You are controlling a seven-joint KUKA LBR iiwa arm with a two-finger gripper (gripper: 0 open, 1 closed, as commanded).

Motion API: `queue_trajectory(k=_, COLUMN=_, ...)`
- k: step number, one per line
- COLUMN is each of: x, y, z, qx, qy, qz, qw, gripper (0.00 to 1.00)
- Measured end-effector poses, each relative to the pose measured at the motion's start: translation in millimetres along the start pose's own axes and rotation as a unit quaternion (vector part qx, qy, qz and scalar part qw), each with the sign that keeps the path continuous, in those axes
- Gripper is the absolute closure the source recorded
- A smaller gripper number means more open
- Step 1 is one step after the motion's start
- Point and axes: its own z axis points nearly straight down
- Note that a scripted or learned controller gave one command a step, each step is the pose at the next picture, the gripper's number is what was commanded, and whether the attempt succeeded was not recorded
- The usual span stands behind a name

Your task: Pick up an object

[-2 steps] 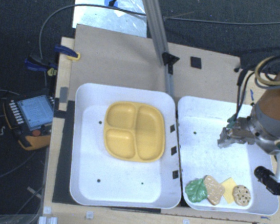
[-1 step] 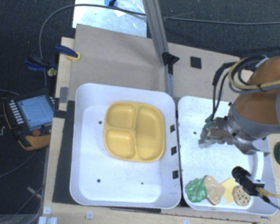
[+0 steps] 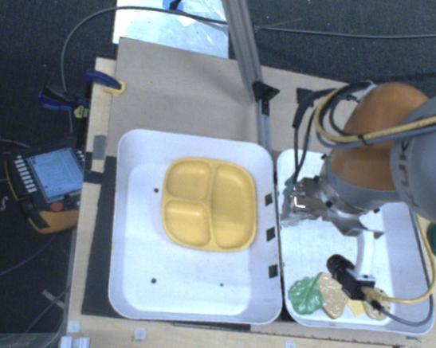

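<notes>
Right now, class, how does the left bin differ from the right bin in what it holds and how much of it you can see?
The left bin holds one yellow tray with three compartments; the right bin holds a cluster of small things, a green piece and a tan piece among them. The left bin lies in open view; the right bin is partly covered by the arm. Both are shallow, white and side by side.

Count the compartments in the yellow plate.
3. The yellow plate in the left bin has one compartment upper left, one lower left, and a larger one along its right side.
</notes>
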Motion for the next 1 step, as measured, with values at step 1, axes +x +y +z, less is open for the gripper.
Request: queue_trajectory(k=1, x=52.5, y=-3.1, z=7.1, qx=0.0, qy=0.0, qz=0.0, qw=1.0, gripper=1.0)
